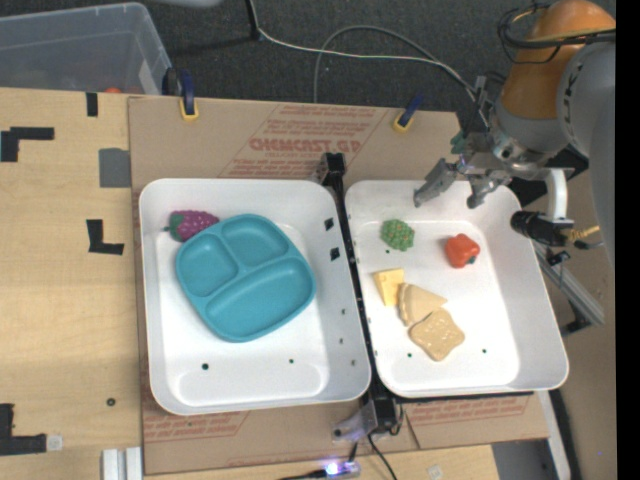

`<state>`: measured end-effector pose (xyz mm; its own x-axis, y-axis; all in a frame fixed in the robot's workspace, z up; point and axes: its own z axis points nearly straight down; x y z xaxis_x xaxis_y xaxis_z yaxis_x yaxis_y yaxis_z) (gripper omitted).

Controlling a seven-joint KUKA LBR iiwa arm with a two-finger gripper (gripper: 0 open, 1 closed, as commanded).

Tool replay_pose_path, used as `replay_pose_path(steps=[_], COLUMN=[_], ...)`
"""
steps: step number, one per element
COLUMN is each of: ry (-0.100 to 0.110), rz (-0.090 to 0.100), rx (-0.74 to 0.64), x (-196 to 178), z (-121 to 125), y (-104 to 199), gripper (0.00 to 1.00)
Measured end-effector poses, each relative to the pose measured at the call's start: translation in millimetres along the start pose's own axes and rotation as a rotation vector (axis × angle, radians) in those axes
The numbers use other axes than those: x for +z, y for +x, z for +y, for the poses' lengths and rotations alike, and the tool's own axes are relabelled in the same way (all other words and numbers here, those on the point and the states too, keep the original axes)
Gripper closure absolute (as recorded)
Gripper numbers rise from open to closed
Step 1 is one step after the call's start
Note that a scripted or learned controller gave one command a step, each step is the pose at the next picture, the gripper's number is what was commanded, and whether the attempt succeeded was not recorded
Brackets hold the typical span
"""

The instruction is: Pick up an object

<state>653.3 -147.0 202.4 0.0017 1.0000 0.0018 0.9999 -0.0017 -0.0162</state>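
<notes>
My gripper (pixel 455 193) hangs over the back edge of the right bin (pixel 520 298), its two fingers spread open with nothing between them. Below it in that bin lie a green broccoli piece (pixel 397 234) to the left and a red pepper (pixel 461 251) almost straight below the fingers. Nearer the front sit a yellow cheese wedge (pixel 389 285), a tan bread slice (pixel 420 300) and a brown cracker-like toast (pixel 437 335), touching one another.
The left bin (pixel 160 298) holds a blue divided plate (pixel 245 275) and a purple grape bunch (pixel 190 224) at its back left corner. A black divider clip (pixel 333 171) sits between the bins. A clear plastic box (pixel 80 48) stands at the far left.
</notes>
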Motion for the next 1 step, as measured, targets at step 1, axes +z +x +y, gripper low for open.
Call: replay_pose_path(steps=[1], ry=[-0.015], rz=[-0.002], rx=[-0.003], x=[-9.4], z=[3.0], y=[0.4], gripper=[0.0])
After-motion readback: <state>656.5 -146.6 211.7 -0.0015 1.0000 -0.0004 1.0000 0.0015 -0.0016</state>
